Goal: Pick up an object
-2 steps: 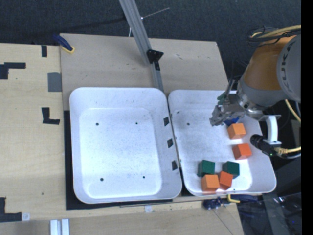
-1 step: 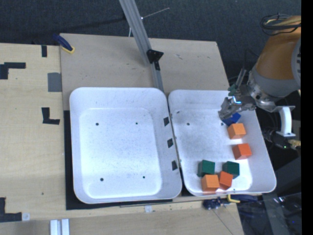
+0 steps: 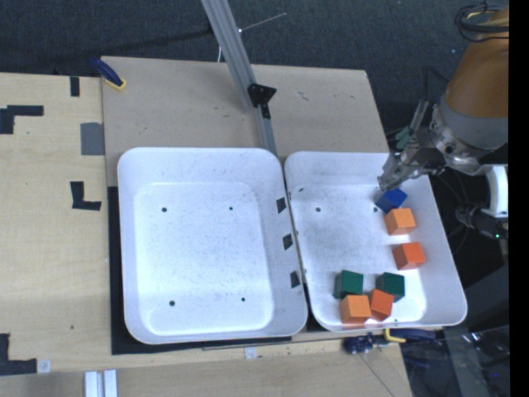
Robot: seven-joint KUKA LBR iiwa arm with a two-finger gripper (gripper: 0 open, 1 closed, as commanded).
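**One hand poised over a blue block at the far right of the right bin**

Seven blocks lie in the right bin [image 3: 430, 300]; the left bin [image 3: 132, 246] sits beside it on the worktop [image 3: 182, 98]. The hand [image 3: 395, 178] hangs at the bin's far right corner, just above or touching the blue block [image 3: 391, 198]; whether its fingers are apart or together cannot be told at this slant, and no block is seen between them. An orange block [image 3: 400, 220] lies just near of the blue one, almost touching it, and a second orange block [image 3: 408, 255] follows nearer still. Two green blocks [image 3: 350, 283] [image 3: 391, 284] and two orange blocks [image 3: 356, 308] [image 3: 382, 303] cluster at the near edge.

The blue block appears to be the likely target. A sound grasp would probably call for a straight descent centred on it, with the fingers closing across faces that stay clear of both the neighbouring orange block and the bin's right wall. An off-centre approach may nudge the block aside or catch two at once. Lifting vertically should keep it from dragging along the rim.
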